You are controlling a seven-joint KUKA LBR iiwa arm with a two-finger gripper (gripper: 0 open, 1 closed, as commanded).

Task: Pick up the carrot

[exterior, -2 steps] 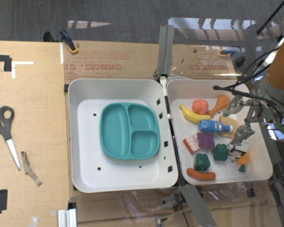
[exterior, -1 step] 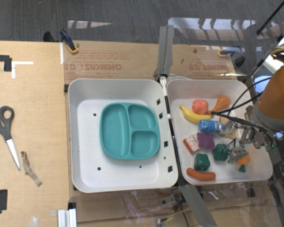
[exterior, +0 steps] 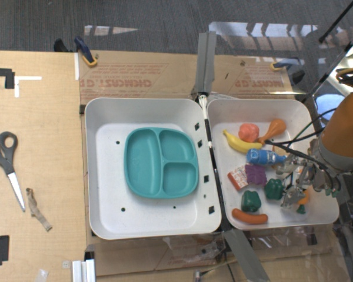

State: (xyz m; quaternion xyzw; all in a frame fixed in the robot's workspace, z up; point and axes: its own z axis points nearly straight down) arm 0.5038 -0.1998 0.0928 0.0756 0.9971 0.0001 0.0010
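Note:
The carrot (exterior: 303, 202) is a small orange piece with a green end, lying near the front right corner of the right bin (exterior: 323, 219). My gripper (exterior: 292, 194) is low over it, just to its left, and covers part of it. From this angle I cannot see whether the carrot is between the gripper's tips. The arm reaches in from the right edge, with its orange band above the wrist.
The right bin also holds a banana (exterior: 240, 143), a red-orange round fruit (exterior: 249, 131), an orange drumstick shape (exterior: 274, 128), a blue bottle (exterior: 262, 156), purple grapes (exterior: 256, 174), two green vegetables (exterior: 251, 200) and a sausage (exterior: 250, 218). A teal divided plate (exterior: 162, 162) sits in the left bin. Scissors (exterior: 9, 163) lie on the bench at left.

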